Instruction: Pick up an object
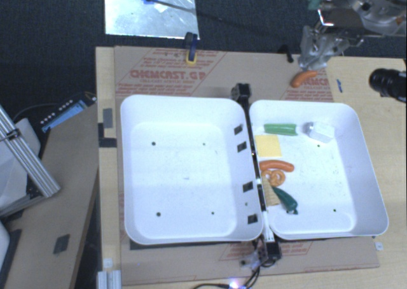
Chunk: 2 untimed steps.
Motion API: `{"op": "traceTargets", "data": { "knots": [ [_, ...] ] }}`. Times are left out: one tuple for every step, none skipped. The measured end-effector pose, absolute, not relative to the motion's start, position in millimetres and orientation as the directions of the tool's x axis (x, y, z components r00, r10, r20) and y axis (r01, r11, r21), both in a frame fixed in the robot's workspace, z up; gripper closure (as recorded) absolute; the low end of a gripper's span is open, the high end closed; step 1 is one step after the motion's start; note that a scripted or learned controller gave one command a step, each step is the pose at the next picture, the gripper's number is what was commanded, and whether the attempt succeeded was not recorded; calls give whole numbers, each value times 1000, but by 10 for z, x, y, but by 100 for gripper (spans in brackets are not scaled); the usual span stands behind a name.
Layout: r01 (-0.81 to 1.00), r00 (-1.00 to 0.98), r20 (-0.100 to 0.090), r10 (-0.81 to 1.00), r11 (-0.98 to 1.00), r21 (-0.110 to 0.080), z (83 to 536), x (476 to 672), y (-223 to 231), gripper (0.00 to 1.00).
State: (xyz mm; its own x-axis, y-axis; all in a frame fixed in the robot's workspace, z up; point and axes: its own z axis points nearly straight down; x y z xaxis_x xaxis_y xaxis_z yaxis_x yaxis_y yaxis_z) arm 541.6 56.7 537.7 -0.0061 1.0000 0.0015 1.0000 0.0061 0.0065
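Observation:
My gripper (310,67) hangs high over the far edge of the right bin (365,173), at the top right of the camera view. A small orange sausage-shaped piece (304,79) sticks out from between its fingertips, lifted above the bench; the fingers are shut on it. Inside the right bin lie a green block (280,129), a white piece (320,132), a yellow square (268,147), an orange curved piece (278,167) and a dark green piece (287,200).
The left bin (137,154) sits beside the right one, with a black hinged divider (249,154) between them. Both rest on a cardboard sheet (165,71). A yellow clamp (191,53) stands at the back, and a black lens (388,83) is at the right.

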Motion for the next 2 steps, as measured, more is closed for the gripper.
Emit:
{"op": "traceTargets", "data": {
  "knots": [
    [1000, 7, -2, 1000, -6, 3, 5354, 5304, -250, 100],
    [1000, 7, -3, 1000, -7, 4, 5356, 5062, -1043, 100]
  ]
}}
